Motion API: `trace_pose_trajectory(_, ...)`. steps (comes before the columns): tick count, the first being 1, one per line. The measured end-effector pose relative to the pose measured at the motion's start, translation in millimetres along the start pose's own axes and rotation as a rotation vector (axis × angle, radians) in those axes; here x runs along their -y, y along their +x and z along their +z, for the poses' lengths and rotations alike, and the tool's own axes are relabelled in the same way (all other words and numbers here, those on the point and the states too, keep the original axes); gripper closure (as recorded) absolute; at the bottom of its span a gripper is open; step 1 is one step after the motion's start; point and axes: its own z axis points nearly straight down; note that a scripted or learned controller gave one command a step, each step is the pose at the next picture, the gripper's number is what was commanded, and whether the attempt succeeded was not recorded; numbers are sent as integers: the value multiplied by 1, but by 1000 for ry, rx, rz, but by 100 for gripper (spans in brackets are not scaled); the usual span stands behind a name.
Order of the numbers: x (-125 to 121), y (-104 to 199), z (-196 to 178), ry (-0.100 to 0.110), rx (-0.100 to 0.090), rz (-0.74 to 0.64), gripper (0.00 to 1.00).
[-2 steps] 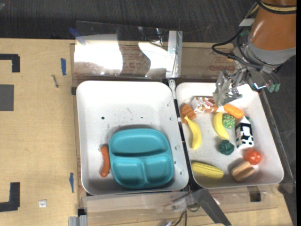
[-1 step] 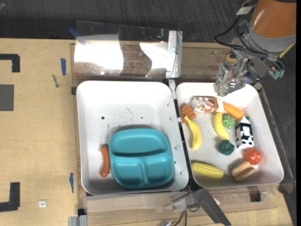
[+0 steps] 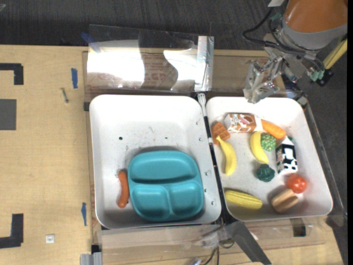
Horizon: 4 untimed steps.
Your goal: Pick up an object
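Observation:
My gripper (image 3: 258, 90) hangs over the far rim of the right bin (image 3: 319, 148), above and just behind the toy food. Nothing shows between its fingers. Below it in the right bin lie a bread packet (image 3: 241, 122), a carrot (image 3: 273, 129), a yellow banana (image 3: 227, 155), a green-topped yellow piece (image 3: 262, 145), a black and white cow carton (image 3: 287, 158), a dark green broccoli (image 3: 265, 173), a tomato (image 3: 297, 184), a hot dog bun (image 3: 284, 199) and a corn cob (image 3: 242, 199).
The left bin (image 3: 110, 120) holds a teal divided tray (image 3: 165, 185) and an orange sausage (image 3: 123, 188) beside it. A clear plastic sheet (image 3: 143, 65) and a metal post (image 3: 204, 62) stand behind the bins. Cables trail near the arm at top right.

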Motion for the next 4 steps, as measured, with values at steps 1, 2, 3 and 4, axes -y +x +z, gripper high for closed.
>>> trace_pose_trajectory(1,-8,9,-19,2,3,-77,100)
trace_pose_trajectory(2,4,-6,-17,1,2,-229,100)
trace_pose_trajectory(3,-34,-23,41,-6,-5,-380,100)
trace_pose_trajectory(4,-53,-34,1,1,4,-437,100)
